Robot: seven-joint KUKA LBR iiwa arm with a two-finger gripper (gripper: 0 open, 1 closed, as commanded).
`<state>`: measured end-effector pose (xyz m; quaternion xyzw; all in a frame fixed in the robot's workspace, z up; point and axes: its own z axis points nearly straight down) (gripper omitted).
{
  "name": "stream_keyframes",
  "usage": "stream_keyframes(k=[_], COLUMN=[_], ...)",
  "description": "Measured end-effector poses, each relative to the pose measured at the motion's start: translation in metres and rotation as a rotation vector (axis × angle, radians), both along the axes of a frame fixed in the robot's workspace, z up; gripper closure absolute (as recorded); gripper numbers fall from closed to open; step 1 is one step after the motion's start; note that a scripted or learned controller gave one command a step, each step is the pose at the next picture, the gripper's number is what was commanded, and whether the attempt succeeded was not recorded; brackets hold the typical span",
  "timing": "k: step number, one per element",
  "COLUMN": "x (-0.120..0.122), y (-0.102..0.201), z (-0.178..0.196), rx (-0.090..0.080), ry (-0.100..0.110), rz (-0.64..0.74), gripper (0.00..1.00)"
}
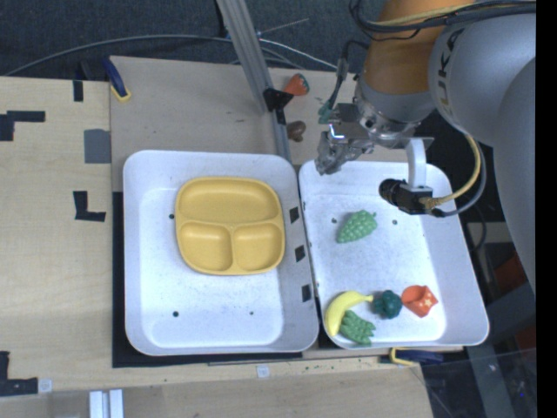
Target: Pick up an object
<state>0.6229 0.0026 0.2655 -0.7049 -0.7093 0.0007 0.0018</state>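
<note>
The likeliest things to pick lie in the right bin [461, 277]: a green bunch of grapes [357, 226] sits alone near the bin's middle, slightly toward twelve o'clock, and a cluster gathers at the six o'clock edge, where a yellow banana [342, 306] curves around a second, darker green bunch [356, 327], with a small green broccoli-like piece [387, 304] just beside the banana's tip and an orange-red piece [420, 300] next to that toward three o'clock. The gripper [330, 159] hangs over the bin's eleven o'clock corner, right at the rim where the two bins meet, well apart from the grapes and farther still from the cluster; nothing can be seen between its fingers, and whether they stand wide or narrow cannot be told from this slant. Above it the arm [487, 68] comes in from two o'clock, its grey link bulking large at the frame's edge, the orange band [418, 3] topping the wrist, and cables looping around the wrist housing. Part of a dark letter marking shows on the grey link, too cut off to read. The left bin [148, 259] holds a yellow divided plate [231, 225] with three compartments, lying flat toward the bin's twelve o'clock half. Both bins rest on a pale wooden bench [52, 233].
</note>
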Motion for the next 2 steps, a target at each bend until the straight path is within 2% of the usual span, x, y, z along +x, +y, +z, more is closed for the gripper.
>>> stream_keyframes(k=[2], x=[-0.077], y=[0.085], z=[-0.031], rx=[-0.002], ry=[0.003], rz=[0.000], gripper=[1.00])
